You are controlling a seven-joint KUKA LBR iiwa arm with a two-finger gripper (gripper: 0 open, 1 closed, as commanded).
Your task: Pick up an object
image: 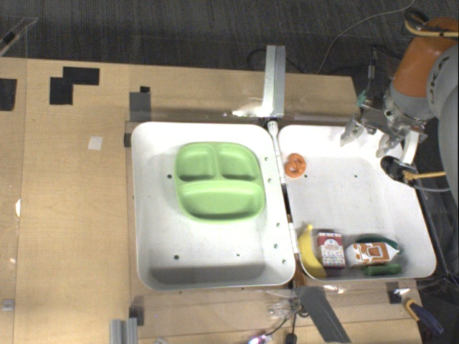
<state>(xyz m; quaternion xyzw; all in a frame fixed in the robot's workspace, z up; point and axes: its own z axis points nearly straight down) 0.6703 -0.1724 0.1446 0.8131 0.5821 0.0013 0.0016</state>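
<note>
My two-finger gripper (371,136) hangs over the far right corner of the right-hand shallow white bin (362,192). Fingers spread apart, pointing down, nothing between them. I hold nothing.

Nearest candidate to the jaws: a small round orange object (295,165), ball-like, left of my fingers and a little toward the camera, close to the divider between the two bins. It sits alone on bare bin floor, nothing touching it.

Next out: a cluster at the opposite end of my bin, along the camera-side wall, well apart from the jaws. From my left to right along it: a curved yellow banana (309,251) by the bin's corner; a small red-and-white carton (330,249) just beside it; an orange-and-white box (370,252); a dark green item (381,269) partly tucked under that box, kind unclear. These are packed tight, some touching.

Farthest from the jaws: the left-hand shallow white bin (154,192), across the divider, with a light green plastic divided tray (218,180) lying flat in its middle.

Progress, as I judge it: pick not yet started. No contact made, no object lifted. Left to do: choose a target, travel over it, descend, close, lift. The orange object looks the simplest, being near and isolated; the cluster would likely crowd my fingers.
</note>
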